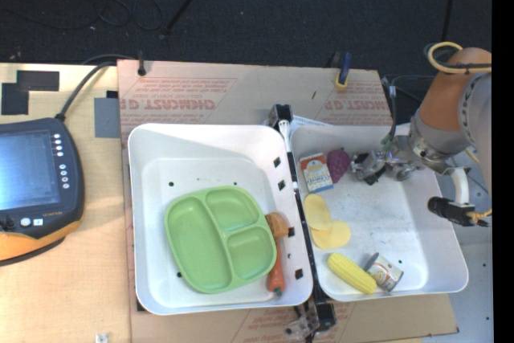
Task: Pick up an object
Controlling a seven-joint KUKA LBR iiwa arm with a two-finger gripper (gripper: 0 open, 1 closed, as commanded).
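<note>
My gripper is low over the back of the right bin, just right of a purple toy. A small red and white carton leans beside that toy. Two pale yellow slices lie in the bin's middle left. At the front lie a yellow corn cob and a small tin can. I see nothing in the gripper's grasp.
The left bin holds a green divided plate; an orange carrot and a brown piece lie against its right wall. A black tablet rests on the bench at far left. The arm's orange band is above the right bin's back corner.
</note>
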